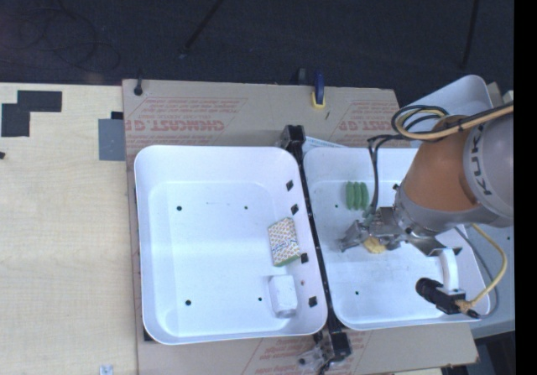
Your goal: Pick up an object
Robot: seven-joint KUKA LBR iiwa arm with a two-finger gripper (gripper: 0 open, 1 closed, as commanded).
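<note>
The arm reaches over the right bin [336,298], its hand [369,239] lowered near the bin floor; a small yellow object [375,246] lies at its tip, and whether the hand has closed on it cannot be told. A green ridged object [357,195] lies just beyond the hand. Across the divider, in the left bin [159,222], rest a patterned packet [284,241] and a white block [283,294]. Both bins sit on the counter [59,239].
</note>
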